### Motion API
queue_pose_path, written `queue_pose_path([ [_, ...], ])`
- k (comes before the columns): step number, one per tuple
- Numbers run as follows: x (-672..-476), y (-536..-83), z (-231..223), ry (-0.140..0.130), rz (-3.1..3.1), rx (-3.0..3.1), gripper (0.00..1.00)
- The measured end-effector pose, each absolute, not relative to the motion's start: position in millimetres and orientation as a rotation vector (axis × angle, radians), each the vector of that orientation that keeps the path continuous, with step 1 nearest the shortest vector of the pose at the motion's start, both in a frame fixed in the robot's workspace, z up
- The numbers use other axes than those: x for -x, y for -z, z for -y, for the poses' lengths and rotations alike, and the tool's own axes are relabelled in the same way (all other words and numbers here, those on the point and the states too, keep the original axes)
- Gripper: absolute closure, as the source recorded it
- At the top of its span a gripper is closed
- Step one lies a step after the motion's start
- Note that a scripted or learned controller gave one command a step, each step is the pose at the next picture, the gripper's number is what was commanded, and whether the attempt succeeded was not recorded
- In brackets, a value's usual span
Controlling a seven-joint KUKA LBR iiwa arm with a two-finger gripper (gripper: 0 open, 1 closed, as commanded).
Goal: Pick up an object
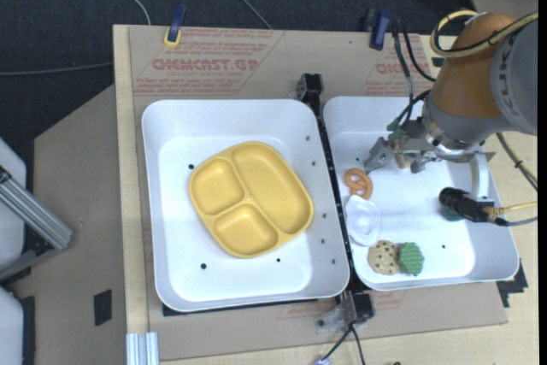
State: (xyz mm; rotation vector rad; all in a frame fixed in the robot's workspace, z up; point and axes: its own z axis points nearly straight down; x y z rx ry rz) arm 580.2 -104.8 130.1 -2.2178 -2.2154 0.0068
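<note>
In the right bin (479,265) lie a small brown pretzel (358,181) near the left wall, a clear plastic piece (362,218) below it, and a cookie (383,256) beside a green broccoli-like toy (410,258) at the front. My gripper (395,153) hangs over the back half of this bin, just right of and above the pretzel, under the orange wrist band. Nothing shows between its fingers.
The left bin (162,150) holds a yellow three-compartment plate (249,198). A black clamp (310,86) sits at the back between the bins. A black cable connector (457,203) hangs over the right bin's right side. Cardboard surrounds both bins.
</note>
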Motion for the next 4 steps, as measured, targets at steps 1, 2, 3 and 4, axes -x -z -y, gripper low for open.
queue_pose_path([
  [1, -582.3, -144.6, 105.0, 0.001, 2.221, 2.223, 1.00],
  [2, -577.8, -205.3, 110.8, 0.005, 2.225, 2.227, 1.00],
  [3, -579.4, -259.5, 111.1, 0.007, 2.228, 2.226, 1.00],
  [4, -574.0, -259.3, 65.3, 0.001, 2.225, 2.214, 1.00],
])
